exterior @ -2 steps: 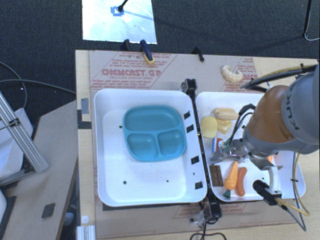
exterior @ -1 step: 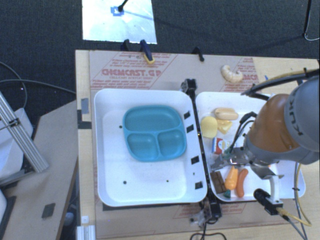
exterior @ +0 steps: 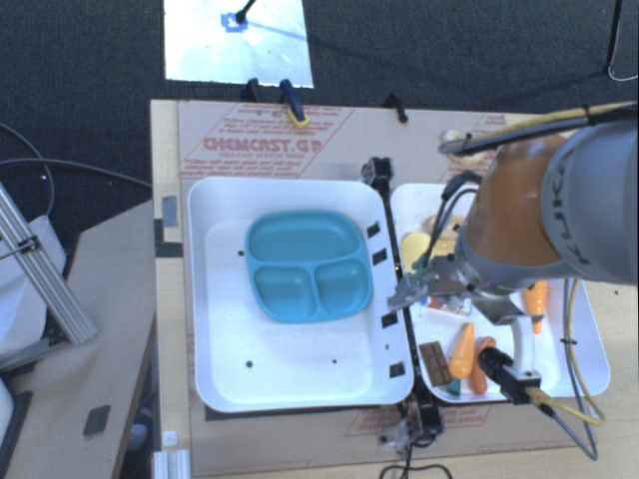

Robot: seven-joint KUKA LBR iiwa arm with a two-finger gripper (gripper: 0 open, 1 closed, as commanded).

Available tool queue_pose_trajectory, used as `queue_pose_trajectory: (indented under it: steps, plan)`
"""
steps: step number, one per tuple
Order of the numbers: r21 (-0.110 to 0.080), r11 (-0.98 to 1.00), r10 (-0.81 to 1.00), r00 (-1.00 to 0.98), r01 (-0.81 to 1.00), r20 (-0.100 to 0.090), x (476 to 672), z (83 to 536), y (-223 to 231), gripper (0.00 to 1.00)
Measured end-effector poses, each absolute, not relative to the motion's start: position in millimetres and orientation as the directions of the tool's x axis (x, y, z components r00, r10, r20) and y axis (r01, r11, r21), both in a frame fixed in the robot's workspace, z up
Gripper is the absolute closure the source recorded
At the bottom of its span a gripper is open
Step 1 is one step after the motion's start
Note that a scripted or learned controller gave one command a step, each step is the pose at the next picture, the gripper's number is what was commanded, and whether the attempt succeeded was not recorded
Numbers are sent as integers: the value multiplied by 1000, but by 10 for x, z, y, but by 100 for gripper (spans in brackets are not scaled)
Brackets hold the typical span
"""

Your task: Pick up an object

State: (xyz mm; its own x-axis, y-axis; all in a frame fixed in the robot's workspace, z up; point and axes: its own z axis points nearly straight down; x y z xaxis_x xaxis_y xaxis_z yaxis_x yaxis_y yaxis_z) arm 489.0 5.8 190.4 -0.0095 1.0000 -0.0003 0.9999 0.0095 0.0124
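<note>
Pincer (exterior: 419, 289) low over right bin (exterior: 597, 367) at divider edge (finger state: cannot tell). Carrot (exterior: 463, 350) and brown block (exterior: 433, 360) lie just beside. Risk: crowded items, so a descent may nudge rather than grasp.

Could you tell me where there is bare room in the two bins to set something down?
The left bin has bare floor in front of the blue divided tray, and a strip along its left wall. The right bin is crowded: carrots, a brown block and the arm over it.
</note>
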Motion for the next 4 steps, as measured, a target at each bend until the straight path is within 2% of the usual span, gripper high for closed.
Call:
queue_pose_trajectory:
  steps: [1, 2, 3, 4]
  plan:
    - [8, 9, 1000, -9, 1000, 1, 5695, 1849, 361, 0]
    - [-1, -2, 1000, 2, 1000, 0, 5496, 1842, 112, 0]
    - [11, 19, 1000, -19, 1000, 20, 5372, 1487, -494, 0]
    - [12, 10, 1000, -10, 1000, -1, 6301, 1874, -338, 0]
